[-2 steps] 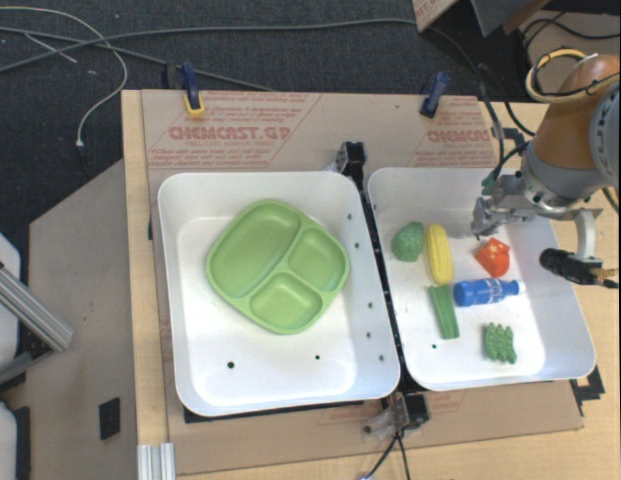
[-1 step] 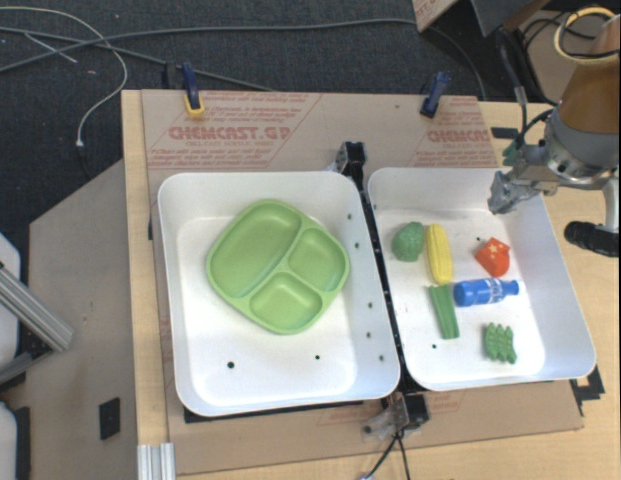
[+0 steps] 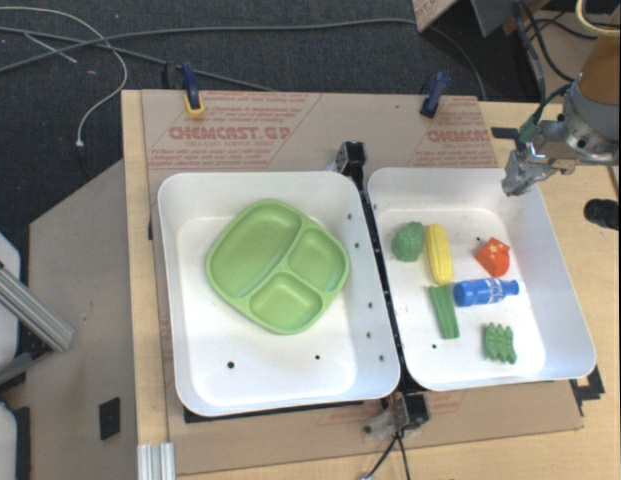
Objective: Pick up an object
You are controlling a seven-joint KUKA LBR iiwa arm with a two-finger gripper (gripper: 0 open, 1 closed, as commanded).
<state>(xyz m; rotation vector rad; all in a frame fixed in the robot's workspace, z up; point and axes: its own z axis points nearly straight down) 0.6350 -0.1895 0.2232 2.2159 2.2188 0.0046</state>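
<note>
The right bin (image 3: 560, 298) holds several toy items: a round green vegetable (image 3: 408, 240), a yellow corn cob (image 3: 439, 253), a red-orange piece (image 3: 493, 257), a blue bottle (image 3: 483, 291) lying on its side, a long green stick (image 3: 445, 311) and a small bumpy green piece (image 3: 499, 343). My gripper (image 3: 519, 175) hangs over the bin's far right corner, above and to the right of the red-orange piece and apart from every item. Nothing is seen in its grasp.
The left bin (image 3: 190, 348) holds a green divided plate (image 3: 278, 265) near its middle. Black clips (image 3: 352, 156) sit where the two bins meet. Blue clamps (image 3: 193, 90) pin the cardboard sheet at the bench's far edge. Cables lie on the dark floor beyond.
</note>
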